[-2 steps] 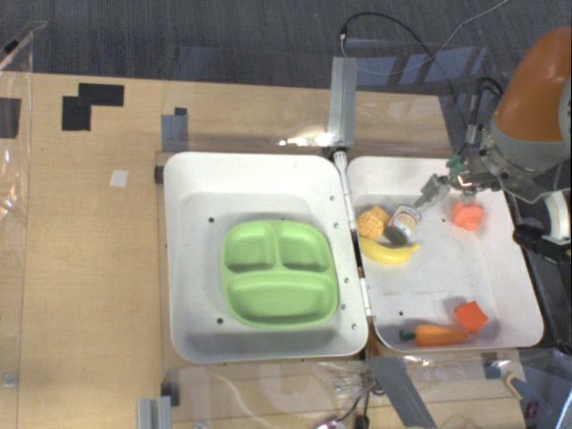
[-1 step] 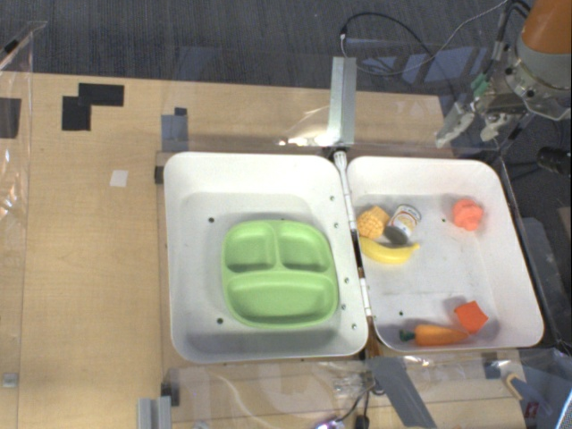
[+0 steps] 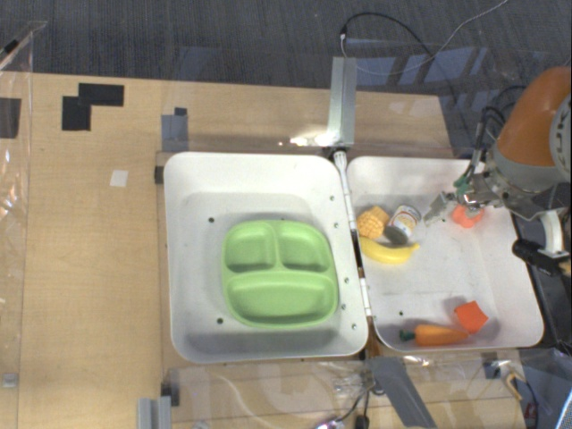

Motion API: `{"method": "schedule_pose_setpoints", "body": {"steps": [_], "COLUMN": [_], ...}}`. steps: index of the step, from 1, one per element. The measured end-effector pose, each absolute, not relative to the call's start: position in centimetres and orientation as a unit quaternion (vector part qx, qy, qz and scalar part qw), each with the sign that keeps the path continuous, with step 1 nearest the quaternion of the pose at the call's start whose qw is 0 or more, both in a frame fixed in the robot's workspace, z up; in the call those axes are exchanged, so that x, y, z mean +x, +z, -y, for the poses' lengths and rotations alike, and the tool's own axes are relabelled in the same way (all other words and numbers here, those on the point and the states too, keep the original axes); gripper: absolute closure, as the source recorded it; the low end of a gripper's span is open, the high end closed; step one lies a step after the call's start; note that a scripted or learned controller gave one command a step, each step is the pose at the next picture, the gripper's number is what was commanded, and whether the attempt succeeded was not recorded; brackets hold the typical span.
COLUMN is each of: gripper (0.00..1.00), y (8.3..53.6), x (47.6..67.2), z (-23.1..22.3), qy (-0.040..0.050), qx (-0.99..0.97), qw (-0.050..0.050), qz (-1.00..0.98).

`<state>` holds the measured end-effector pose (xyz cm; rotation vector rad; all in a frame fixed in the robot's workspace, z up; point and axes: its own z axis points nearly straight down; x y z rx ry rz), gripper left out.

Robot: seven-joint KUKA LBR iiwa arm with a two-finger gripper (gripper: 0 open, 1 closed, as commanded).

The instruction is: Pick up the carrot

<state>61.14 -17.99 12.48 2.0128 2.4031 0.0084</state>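
Carrot [image 3: 440, 334]: small, likely light, rigid, smooth; grasp across mid-body. Gripper [image 3: 465, 206]: well apart from it, finger state indiscernible

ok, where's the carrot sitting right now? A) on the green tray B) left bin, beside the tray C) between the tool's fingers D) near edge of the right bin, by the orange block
D: the carrot lies at the right bin's near edge, just left of the orange block, well apart from the tool.

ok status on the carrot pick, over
Pincer at the right bin's far side, by a small orange-red object. Carrot at near edge, not held. Orange block right beside it.
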Motion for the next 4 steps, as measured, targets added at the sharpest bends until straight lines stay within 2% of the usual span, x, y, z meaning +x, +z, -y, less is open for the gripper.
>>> {"method": "schedule_pose_setpoints", "body": {"steps": [1, 2, 3, 4], "gripper": [0.0, 0.0, 0.0, 0.0], "y": [8.9, 21.7, 28.4, 30.6], "x": [60.3, 67.1, 67.1, 67.0], "z": [14.3, 19.5, 20.5, 20.4], "qy": [0.0031, 0.0021, 0.0023, 0.0017], "qx": [0.707, 0.616, 0.676, 0.748], "qw": [0.005, 0.005, 0.004, 0.003], "qz": [-0.707, -0.788, -0.737, -0.664]}}
